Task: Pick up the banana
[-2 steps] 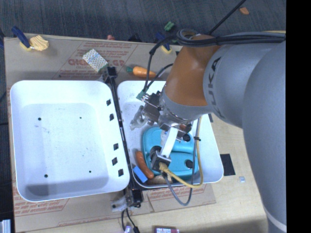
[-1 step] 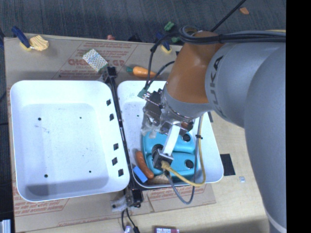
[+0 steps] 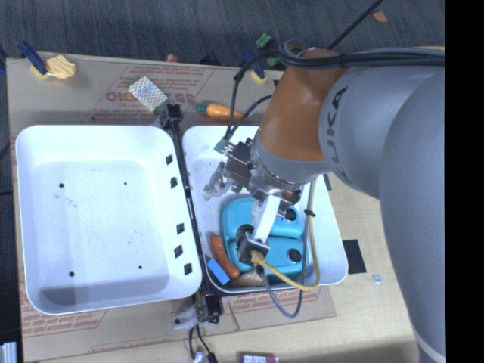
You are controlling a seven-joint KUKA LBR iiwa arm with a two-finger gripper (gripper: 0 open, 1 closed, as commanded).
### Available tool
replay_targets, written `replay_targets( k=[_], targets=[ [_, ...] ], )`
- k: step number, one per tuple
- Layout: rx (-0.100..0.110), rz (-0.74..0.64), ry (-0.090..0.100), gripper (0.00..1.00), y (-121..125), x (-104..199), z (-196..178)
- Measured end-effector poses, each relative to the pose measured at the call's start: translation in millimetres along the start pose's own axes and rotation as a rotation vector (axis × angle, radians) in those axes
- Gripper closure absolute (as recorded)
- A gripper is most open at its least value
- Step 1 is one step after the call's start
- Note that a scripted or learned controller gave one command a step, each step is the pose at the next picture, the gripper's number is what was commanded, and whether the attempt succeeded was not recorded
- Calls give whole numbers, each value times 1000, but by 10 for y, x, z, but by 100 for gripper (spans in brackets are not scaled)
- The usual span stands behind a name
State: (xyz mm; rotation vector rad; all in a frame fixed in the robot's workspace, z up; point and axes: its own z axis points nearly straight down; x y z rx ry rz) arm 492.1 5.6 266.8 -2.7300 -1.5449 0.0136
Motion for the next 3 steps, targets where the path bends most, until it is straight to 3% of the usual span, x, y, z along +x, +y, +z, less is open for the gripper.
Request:
replay_targets(
  k=[1, 2, 3],
  targets=[
    [-2, -29, 2, 0, 199, -646, 679],
    [-2, 280, 5, 0, 360, 83, 367],
    [-1, 118, 4, 0, 281, -132, 757]
  ],
)
